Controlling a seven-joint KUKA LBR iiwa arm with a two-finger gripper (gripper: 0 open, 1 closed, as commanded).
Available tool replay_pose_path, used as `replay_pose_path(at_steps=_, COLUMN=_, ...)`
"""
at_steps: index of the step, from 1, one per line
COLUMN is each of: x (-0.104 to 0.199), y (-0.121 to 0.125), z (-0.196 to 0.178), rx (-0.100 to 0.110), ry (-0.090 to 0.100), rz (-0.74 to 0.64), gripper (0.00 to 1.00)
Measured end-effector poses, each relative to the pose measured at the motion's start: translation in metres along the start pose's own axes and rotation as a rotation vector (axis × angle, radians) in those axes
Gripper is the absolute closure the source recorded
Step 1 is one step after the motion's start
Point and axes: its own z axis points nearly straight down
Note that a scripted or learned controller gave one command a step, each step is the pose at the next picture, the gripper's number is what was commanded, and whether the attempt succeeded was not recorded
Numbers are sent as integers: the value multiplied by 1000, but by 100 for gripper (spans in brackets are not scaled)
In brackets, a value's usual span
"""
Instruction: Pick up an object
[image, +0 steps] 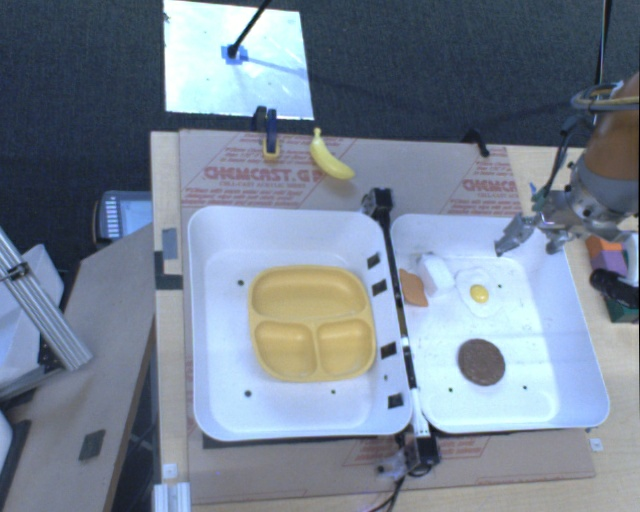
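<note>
The pick has not been made yet, as far as the frame shows. The grey arm with its orange band reaches in at the upper right of the frame, and its end effector (527, 232) hangs over the top edge of the right-hand shallow white plastic bin (575, 330), with nothing seen between its parts; whether it is released or clenched I cannot tell at this size. The candidate things all lie in that right bin, untouched: a fried-egg toy with a yellow yolk (480, 295) near the middle, a small white block (436, 271) just to its left, a flat orange slice-shaped piece (412, 288) against the bin's left wall, and a round brown patty-like disc (481, 362) lower down, apart from the rest. The left-hand white bin (215, 300) holds a yellow three-compartment plastic tray (311, 322). A yellow toy banana (330, 158) rests on the cardboard surface (480, 190) above the bins. Left to do, in my judgement: choose a thing, descend, close on it and lift.
</note>
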Motion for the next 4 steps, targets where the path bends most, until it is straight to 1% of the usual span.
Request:
replay_pose_path(at_steps=1, x=7, y=0, z=61, rx=1, ry=1, rz=-4, gripper=0)
replay_pose_path(at_steps=2, x=7, y=2, z=45, rx=-6, ry=-1, rz=-5, gripper=100)
replay_pose_path(at_steps=4, x=6, y=7, z=-36, rx=-9, ry=-2, rz=-4, gripper=100)
